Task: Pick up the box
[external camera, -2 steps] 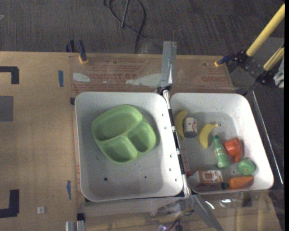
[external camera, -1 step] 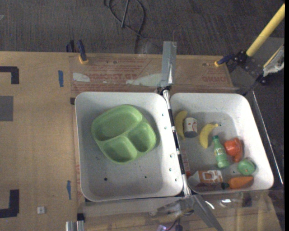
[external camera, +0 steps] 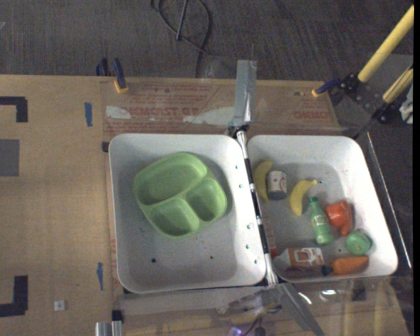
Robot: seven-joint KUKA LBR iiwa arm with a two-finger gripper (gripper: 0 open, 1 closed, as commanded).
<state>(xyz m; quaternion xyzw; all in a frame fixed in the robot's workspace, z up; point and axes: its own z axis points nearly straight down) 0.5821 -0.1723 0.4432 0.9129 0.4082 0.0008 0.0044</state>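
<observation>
Lying flat by near wall of right white bin (external camera: 375, 272): small orange-and-white cardboard box (external camera: 303, 256), apparently touching orange plastic carrot (external camera: 348, 265). Risks: clipping wall, grabbing carrot instead, toppling nearby green plastic bottle (external camera: 320, 222).

Tan cardboard-topped bench (external camera: 52, 197) w/ blue tape bits (external camera: 88, 113), dark grey carpet (external camera: 79, 33) behind, black cable (external camera: 190, 20) on it

1. The one camera sits fixed above the worktop (external camera: 52, 197), looking down at a slant.
2. It stands far enough back to take in both white bins: the left bin (external camera: 125, 262) toward 9 o'clock, the right bin (external camera: 374, 197) toward 3 o'clock.
3. Dark floor (external camera: 79, 33) crosses the frame at 12 o'clock.
</observation>
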